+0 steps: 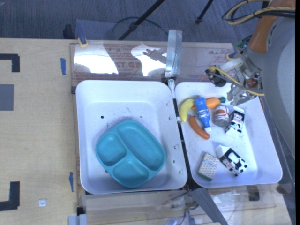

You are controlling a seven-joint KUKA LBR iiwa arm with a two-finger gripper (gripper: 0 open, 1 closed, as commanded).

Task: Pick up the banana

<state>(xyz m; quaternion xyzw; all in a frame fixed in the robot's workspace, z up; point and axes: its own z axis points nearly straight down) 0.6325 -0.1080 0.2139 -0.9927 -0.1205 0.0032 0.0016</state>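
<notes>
A pale wooden tabletop (33, 139) fills the left side, marked with a few dark squares and strips of blue tape. On it stand two shallow white bins side by side. The left bin (89, 97) holds a teal divided plate (131, 153) with three compartments, lying toward the bin's near side.

Behind the bins a clear panel (117, 60) reflects light, and an upright metal bar (174, 53) stands at the seam where the two bins meet.

The right bin (262, 144) holds a cluster of small things. The banana (186, 108) lies in its far left corner, just beside the dividing wall, curved and yellow, and not held by anything. Beside it lies a blue bottle (202, 113) with a white cap end, and an orange carrot (198, 127) lies at a slant below it, touching or nearly touching both. A second orange piece (213, 102) sits behind the bottle. Further right stands a small tin can (220, 116), then a black-and-white carton (236, 121). Nearer the front lie a speckled tan block (208, 166) and another black-and-white carton (233, 161).

The end effector (239, 93) hangs over the far right part of the right bin, well apart from the banana, above the can and carton. Its state cannot be told. The grey arm (281, 55), with its orange band (260, 32), reaches in from the right.
</notes>
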